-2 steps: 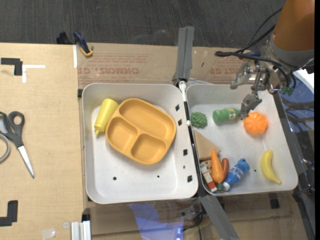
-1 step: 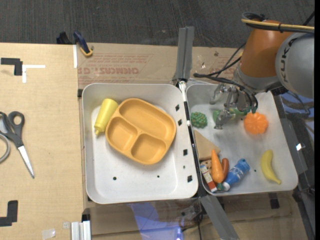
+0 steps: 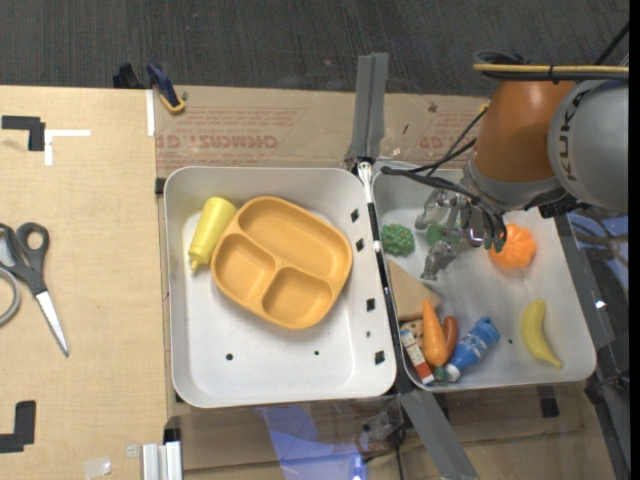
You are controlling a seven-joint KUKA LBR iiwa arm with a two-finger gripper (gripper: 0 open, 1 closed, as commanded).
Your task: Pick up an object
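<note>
Orange fruit (image 3: 514, 249) — round, right bin (image 3: 575, 298)

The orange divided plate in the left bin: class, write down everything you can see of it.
The plate is orange-yellow, seemingly smooth plastic, with rounded corners and a raised rim. Ridges split it into three compartments, one large and two smaller, all bare. It lies flat, right way up, turned at a slant in the upper part of the left bin. A yellow bottle lies against its left edge; nothing else touches it.
</note>
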